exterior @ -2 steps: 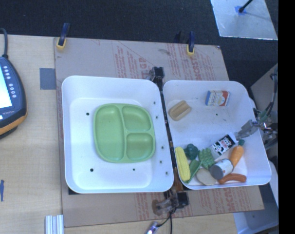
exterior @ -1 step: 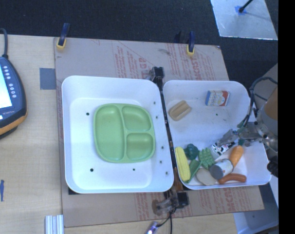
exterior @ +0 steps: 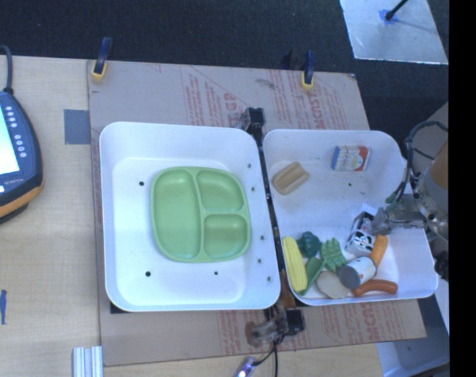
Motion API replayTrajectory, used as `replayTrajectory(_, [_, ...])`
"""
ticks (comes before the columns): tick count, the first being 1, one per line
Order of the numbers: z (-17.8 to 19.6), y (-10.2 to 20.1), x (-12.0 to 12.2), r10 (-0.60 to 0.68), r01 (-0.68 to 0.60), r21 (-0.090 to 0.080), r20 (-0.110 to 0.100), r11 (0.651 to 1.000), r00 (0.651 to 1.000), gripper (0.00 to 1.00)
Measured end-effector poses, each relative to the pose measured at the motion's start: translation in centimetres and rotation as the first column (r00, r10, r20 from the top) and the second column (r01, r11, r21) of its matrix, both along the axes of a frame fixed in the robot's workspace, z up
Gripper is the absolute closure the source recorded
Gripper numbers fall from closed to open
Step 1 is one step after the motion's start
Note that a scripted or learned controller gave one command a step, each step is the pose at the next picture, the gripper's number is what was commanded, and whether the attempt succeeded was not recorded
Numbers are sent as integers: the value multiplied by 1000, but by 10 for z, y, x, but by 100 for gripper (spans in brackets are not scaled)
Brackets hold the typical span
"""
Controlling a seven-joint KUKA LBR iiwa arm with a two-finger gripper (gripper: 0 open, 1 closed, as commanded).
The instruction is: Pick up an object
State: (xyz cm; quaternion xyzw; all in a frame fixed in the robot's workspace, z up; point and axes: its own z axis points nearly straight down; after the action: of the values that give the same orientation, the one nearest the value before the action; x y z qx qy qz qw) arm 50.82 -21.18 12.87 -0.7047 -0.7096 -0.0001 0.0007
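Overlapping toys point(exterior: 344, 267) beside blurred gripper point(exterior: 379, 225)

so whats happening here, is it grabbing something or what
A robot arm reaches in from the right over the right bin, its claw low by the bin's right side, just above a heap of toy food: a carrot, a corn cob, green pieces and a sausage. Nothing is visibly held yet. A bread roll and a small carton lie apart farther back. The left bin holds a green divided plate.
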Motion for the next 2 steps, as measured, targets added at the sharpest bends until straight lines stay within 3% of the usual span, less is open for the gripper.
replayTrajectory(1, [75, 75, 11, -1, 1, -1, -1, 1000, 1000, 100])
replayTrajectory(2, [75, 75, 11, -2, 2, -1, -2, 1000, 1000, 0])
